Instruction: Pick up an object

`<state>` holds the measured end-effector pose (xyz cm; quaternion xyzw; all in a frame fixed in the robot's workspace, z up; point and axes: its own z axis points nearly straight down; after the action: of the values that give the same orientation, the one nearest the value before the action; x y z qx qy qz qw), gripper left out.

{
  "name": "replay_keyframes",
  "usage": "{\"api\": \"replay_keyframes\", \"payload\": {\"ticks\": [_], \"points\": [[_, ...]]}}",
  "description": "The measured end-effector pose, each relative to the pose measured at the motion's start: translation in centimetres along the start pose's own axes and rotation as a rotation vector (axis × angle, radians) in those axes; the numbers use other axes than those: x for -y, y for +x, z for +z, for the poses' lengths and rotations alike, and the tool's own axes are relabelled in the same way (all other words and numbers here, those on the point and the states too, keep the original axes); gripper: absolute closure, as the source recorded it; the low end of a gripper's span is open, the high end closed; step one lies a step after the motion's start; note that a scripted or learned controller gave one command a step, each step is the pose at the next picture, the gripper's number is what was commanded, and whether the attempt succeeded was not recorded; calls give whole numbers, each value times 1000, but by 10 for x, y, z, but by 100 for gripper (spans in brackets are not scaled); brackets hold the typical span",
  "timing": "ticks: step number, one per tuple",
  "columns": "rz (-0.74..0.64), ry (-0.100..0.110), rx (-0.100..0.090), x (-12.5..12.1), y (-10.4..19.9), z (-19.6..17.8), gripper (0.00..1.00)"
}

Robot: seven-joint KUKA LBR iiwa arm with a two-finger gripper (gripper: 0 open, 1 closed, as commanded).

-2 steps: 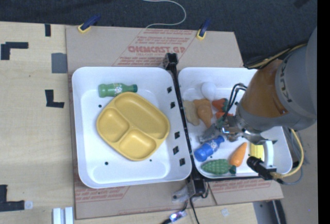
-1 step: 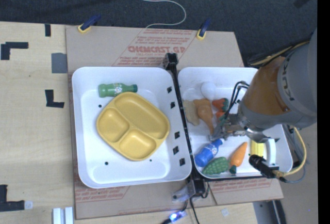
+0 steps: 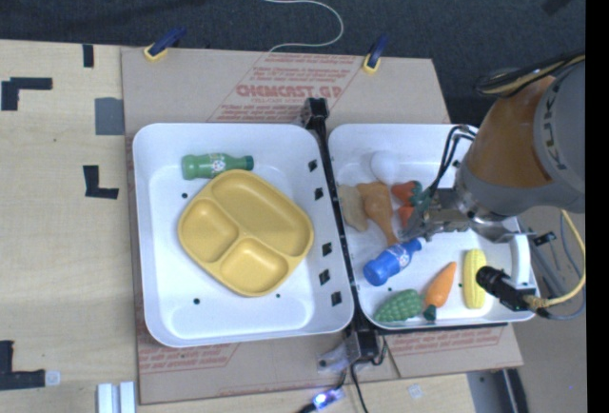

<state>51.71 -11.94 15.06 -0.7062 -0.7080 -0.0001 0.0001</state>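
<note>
So the gripper [image 3: 416, 223] is down in the right bin [image 3: 366, 143], can't tell its state, with the blue bottle [image 3: 390, 262] just below-left of the jaws. The left bin [image 3: 152, 211], well off to their left, has a yellow divided plate [image 3: 245, 231] and green bottle [image 3: 217, 165].

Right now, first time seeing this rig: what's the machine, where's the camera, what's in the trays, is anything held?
One camera looks down at a slant on a bench with two white bins. The robot arm, grey with an orange band, reaches in from the right; its tool is low in the right bin. The left bin has a yellow divided plate and a green bottle. The right bin has a blue bottle, a toy carrot, toy corn, a green toy and more. I cannot tell whether anything is gripped.
</note>
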Motion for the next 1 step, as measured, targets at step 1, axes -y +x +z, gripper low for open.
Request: {"api": "replay_keyframes", "payload": {"ticks": [1], "points": [[1, 1, 0, 0, -6, -42, 100]]}}
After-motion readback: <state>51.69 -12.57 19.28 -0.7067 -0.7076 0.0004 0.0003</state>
